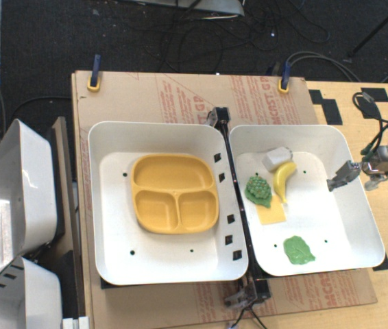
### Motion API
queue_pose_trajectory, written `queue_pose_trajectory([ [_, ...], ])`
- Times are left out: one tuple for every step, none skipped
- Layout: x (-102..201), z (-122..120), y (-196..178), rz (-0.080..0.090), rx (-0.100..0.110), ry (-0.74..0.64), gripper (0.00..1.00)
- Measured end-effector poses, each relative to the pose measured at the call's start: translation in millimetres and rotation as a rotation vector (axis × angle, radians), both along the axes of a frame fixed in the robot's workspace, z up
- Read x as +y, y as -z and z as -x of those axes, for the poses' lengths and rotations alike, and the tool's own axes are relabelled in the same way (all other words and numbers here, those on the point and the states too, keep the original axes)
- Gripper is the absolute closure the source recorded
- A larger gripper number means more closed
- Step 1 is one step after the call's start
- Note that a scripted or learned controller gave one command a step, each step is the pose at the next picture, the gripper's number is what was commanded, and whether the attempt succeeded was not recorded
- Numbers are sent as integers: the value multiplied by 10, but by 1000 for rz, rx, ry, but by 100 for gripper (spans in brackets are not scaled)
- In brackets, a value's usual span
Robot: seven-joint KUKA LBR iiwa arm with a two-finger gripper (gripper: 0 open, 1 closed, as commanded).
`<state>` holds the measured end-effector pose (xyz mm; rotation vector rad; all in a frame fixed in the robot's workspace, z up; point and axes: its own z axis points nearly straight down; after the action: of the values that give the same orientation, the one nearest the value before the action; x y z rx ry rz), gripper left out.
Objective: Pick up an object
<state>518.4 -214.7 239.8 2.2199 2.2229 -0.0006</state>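
We see the banana (pixel 284 177) at about 11 o'clock in the right bin (pixel 358 235), beside a green leaf (pixel 258 190), a yellow slice (pixel 271 213) and a grey piece (pixel 276 158). The gripper (pixel 345 175) hangs over the bin's 3 o'clock rim, holding nothing, its opening impossible to judge. The left bin (pixel 108 245) holds a yellow tray (pixel 175 192).

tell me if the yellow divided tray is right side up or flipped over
Right side up. The yellow tray lies flat in the left bin, its three compartments facing up with the raised dividers showing.
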Motion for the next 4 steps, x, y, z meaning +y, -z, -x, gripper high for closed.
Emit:
queue_pose_trajectory([
  [2, 35, 436, -1, 4, 2, 0],
  [5, -52, 927, -2, 4, 2, 0],
  [15, -43, 1466, -2, 5, 3, 0],
  [10, -58, 1332, 0, -1, 2, 100],
])
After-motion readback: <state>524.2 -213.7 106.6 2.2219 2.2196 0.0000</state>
